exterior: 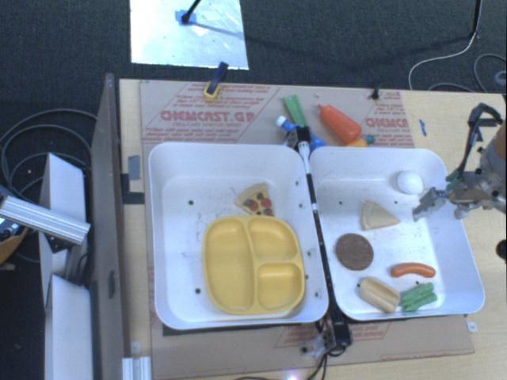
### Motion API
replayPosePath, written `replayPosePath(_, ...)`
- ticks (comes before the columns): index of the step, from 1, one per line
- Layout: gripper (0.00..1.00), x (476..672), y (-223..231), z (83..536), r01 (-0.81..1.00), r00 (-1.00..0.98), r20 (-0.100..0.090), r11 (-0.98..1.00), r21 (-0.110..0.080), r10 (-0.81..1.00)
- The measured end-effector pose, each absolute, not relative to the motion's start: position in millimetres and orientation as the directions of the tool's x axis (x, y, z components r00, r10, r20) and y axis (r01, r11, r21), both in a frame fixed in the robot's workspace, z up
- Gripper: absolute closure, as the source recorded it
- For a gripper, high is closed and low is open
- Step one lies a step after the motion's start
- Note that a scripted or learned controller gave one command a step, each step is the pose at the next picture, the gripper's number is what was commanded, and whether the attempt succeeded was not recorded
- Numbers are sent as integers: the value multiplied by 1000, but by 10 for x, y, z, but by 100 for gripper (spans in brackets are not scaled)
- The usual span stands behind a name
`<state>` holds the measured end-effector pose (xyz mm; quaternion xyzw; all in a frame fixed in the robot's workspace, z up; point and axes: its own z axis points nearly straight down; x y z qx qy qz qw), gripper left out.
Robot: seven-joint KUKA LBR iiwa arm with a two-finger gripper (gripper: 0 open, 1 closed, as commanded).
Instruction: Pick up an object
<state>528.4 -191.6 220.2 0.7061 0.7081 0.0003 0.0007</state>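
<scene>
Dark carpeted floor (333,22) surrounds a worktop (444,109) covered by a cardboard sheet (198,117) printed with red lettering, on which two shallow white bins sit side by side, touching along their inner walls. Left bin (178,212): a yellow divided tray (253,264) with three compartments lies in the lower middle; a toy pizza slice (256,199) lies just above it, near the tray's upper edge. Right bin (459,283): a white ball (409,182) rests near the upper wall; a pale cheese wedge (378,215) lies below and left of it; a brown round disc (354,252) lies lower, toward the left wall; an orange sausage (413,271) lies to the right of the disc; a tan bread roll (378,294) and a green vegetable piece (417,297) lie close together along the lower wall. Behind the bins, on the cardboard, rest a toy carrot (339,123), a green item (294,109) and a blue item (286,123). Gripper (432,202): enters from the right and hangs over the right edge of the right bin, just right of the cheese wedge and below the white ball; nothing is visible between the jaws, and whether they stand wide or narrow cannot be told. A reflective square sheet (190,18) lies on the floor beyond the worktop.
</scene>
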Motion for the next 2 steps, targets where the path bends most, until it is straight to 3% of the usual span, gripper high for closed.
replayPosePath(1,0,5748,-1510,2229,1000,-10,0,10,7,1000)
replayPosePath(2,0,5696,-1133,1501,1000,-8,3,8,-5,1000)
